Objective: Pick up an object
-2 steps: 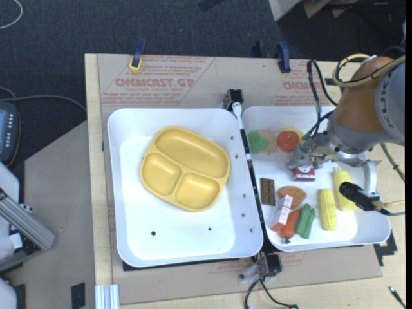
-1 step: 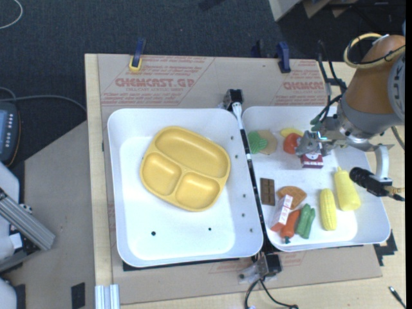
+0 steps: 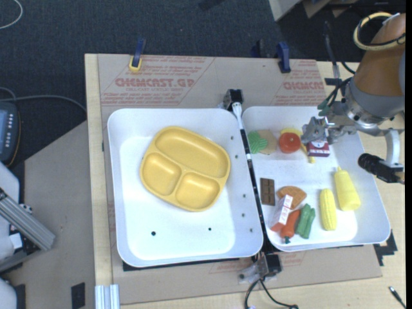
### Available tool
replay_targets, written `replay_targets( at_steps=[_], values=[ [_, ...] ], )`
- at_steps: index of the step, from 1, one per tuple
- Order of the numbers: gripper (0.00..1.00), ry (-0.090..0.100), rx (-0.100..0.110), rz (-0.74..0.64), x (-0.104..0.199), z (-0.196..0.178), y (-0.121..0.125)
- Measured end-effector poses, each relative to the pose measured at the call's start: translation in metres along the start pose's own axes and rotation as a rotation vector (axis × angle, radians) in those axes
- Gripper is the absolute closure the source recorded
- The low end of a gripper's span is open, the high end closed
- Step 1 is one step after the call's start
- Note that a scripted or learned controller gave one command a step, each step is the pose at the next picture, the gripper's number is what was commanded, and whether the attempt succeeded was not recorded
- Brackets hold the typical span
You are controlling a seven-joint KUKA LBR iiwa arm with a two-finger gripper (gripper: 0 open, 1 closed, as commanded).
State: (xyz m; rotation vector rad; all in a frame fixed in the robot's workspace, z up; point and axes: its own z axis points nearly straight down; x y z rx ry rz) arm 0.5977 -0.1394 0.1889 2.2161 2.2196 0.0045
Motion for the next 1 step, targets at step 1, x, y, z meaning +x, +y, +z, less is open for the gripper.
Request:
replay_targets(
  at_steps=[1],
  values=[
    [1.00,0.000,0.001,0.001,-0.0001,-0.0381,0.0012]
  ],
)
